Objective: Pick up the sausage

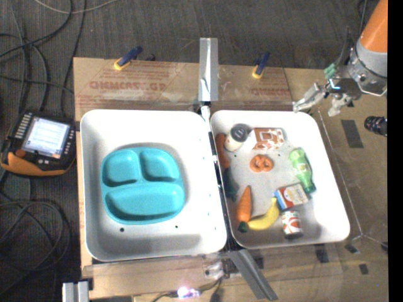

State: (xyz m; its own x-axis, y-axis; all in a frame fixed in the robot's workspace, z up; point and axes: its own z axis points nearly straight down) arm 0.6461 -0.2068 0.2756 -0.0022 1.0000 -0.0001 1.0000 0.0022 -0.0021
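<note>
Sausage (221,151): one, reddish-brown, lying along the right bin's (327,148) inner wall, well away from the gripper, down and across the bin from it.
Gripper (313,99): fingers spread, holding nothing, hanging over the bench just off the right bin's far corner.
Bins: two, white, side by side.
Tray (143,185): one, blue, three compartments, in the left bin (91,168).
Right bin contents: one carrot (244,203), one banana (265,216), one pretzel (261,163), one green bottle (302,167), one can (291,224).
</note>
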